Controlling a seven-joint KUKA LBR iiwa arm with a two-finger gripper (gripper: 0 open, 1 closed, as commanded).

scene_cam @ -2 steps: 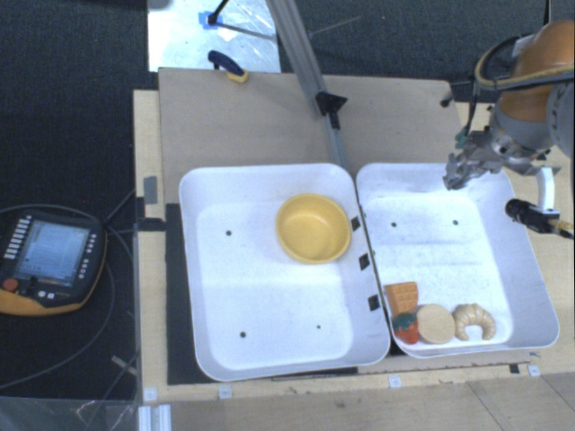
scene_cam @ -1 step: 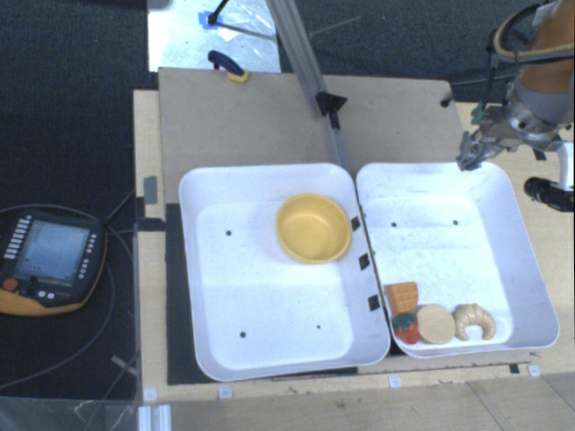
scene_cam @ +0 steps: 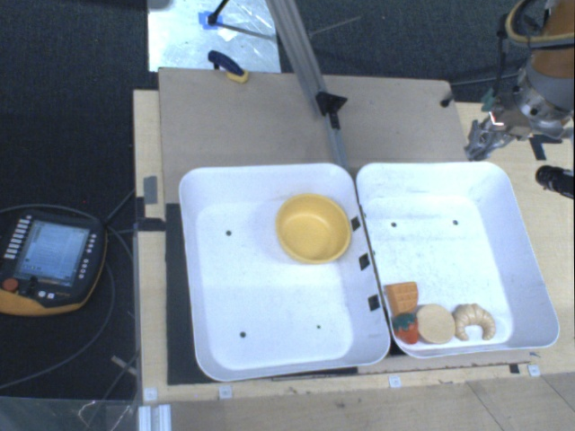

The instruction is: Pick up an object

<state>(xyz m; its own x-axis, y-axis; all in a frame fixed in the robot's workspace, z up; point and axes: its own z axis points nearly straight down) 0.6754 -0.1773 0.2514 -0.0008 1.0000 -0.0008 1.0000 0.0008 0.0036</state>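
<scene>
At the upper right of the frame the gripper [scene_cam: 482,142] hangs above the right bin's [scene_cam: 517,206] far rim, carrying nothing; how its jaws stand I cannot tell. The croissant [scene_cam: 474,321] sits lower right beside a round biscuit [scene_cam: 436,324]. I'd descend squarely over the croissant, avoiding its neighbour.

- Yellow bowl [scene_cam: 313,228]: round, upright, open side up, in the left bin [scene_cam: 207,330], near that bin's far right corner.
- Orange block [scene_cam: 402,295], red-and-green strawberry-like toy [scene_cam: 407,327], round tan disc [scene_cam: 436,324] and croissant [scene_cam: 474,321]: clustered, touching or nearly so, well right of the bowl and nearer the camera.
</scene>
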